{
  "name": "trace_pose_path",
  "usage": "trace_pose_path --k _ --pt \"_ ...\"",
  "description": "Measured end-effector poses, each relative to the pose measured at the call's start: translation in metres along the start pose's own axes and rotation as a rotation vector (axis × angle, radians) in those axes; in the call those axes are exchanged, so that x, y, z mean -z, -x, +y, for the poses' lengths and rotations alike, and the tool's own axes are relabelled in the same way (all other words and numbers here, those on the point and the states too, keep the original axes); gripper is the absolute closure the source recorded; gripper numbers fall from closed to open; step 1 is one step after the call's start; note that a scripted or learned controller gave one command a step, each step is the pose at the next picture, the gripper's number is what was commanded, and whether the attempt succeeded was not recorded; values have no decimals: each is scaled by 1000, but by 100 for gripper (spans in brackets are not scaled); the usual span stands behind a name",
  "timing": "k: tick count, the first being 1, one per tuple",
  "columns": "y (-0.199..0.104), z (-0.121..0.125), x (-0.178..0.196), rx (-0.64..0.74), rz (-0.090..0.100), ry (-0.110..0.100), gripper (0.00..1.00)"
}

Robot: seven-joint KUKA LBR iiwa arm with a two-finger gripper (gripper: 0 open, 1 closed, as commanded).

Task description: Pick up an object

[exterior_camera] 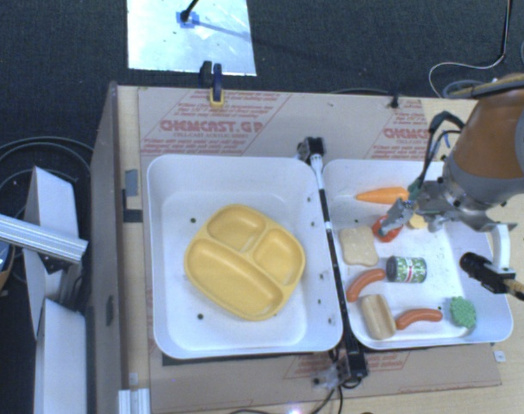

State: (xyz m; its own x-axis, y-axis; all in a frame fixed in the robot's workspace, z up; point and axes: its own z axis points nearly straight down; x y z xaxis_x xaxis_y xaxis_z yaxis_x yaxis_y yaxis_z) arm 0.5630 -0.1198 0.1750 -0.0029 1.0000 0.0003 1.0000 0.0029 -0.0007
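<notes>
My gripper point(410, 209) hangs low over the back of the right bin point(496, 328), just right of an orange carrot point(381, 195). Directly below its tip lie a small red item point(387, 227) and a yellow piece point(415, 222); whether it touches them I cannot tell. Nearer the front of this bin are a slice of bread point(359, 246), a green-labelled can point(407, 269) on its side, two sausages point(366, 283) point(419, 318), a bun point(377, 316) and a green broccoli point(462, 312).
The left bin point(158, 231) holds a yellow divided plate point(244, 260). A black rail point(329, 231) runs between the two bins. The arm's orange band point(496, 136) and cables point(434, 141) overhang the right bin's back right corner.
</notes>
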Motion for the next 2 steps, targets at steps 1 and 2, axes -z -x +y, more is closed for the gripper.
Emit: trace_pose_path --k 1,2 --pt "-8 30 -87 0 -2 8 0" --pt "-9 31 -76 1 0 12 100"
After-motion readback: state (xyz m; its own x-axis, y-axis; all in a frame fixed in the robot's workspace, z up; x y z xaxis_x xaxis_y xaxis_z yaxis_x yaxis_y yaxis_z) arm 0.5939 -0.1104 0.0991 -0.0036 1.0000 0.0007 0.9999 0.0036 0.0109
